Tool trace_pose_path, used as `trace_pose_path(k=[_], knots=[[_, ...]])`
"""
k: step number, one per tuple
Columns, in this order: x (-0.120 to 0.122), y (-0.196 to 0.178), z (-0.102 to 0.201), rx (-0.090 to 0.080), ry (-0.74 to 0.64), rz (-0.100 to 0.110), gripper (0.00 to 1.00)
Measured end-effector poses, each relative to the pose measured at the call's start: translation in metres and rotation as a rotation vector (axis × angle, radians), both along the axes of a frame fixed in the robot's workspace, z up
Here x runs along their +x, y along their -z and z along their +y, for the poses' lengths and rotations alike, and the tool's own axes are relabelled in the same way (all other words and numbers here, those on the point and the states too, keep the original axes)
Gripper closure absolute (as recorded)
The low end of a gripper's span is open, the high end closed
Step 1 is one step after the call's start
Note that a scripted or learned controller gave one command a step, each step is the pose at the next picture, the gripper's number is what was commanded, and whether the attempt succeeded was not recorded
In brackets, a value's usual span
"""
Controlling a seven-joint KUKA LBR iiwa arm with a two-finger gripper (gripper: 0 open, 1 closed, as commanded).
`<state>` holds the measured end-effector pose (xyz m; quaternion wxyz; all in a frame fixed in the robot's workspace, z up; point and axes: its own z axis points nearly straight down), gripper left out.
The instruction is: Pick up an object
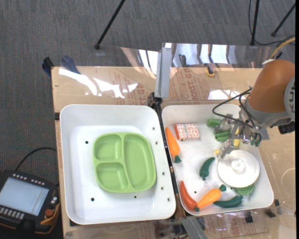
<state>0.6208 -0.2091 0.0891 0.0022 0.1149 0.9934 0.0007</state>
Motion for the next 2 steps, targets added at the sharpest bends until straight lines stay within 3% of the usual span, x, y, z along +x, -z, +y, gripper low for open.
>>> trace_pose_path(k=[1, 2], knots=[[-0.01, 0.0, 0.001, 0.001, 0.038, 0.001, 0.0], [0.015, 0.0, 0.013, 0.001, 0.156, 0.002, 0.0]])
